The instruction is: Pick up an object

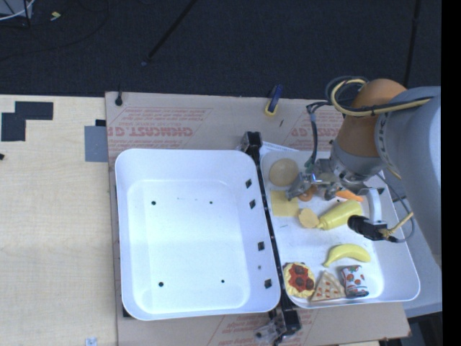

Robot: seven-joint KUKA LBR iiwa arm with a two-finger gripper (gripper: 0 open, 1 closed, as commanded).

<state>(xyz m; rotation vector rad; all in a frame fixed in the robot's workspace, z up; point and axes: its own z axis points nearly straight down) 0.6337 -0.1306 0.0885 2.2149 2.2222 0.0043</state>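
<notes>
**First speaker:** Where the view is read from left to right, what is met first?

**Second speaker:** A pale wooden table (pixel 50 215) is seen at the left, then the left bin (pixel 189 166), a shallow tray of smooth white plastic with rounded corners. Just beside it, the right bin (pixel 403 283) is seen, of the same make, with toy food scattered in it.

**First speaker:** Which pieces can be told apart?

**Second speaker:** A round tan ball (pixel 283 171) lies near the bin's far left corner, with a flat pale-yellow wedge (pixel 283 205) below it. A yellow bottle-shaped piece (pixel 338 214) lies on its side near the middle. Nearer the front, a curved banana (pixel 347 253), a round pizza (pixel 300 279), a triangular slice (pixel 328 288) and a small printed can (pixel 353 280) are found. All appear to be glossy moulded plastic.

**First speaker:** And the arm?

**Second speaker:** The pincer (pixel 311 187) is lowered among the far pieces, just beside something small and orange (pixel 348 194). Whether it is released or clenched cannot be told. The step in hand is judged to be the reach-and-grasp. Next, a firm closure on one piece is called for, then a straight lift.
</notes>
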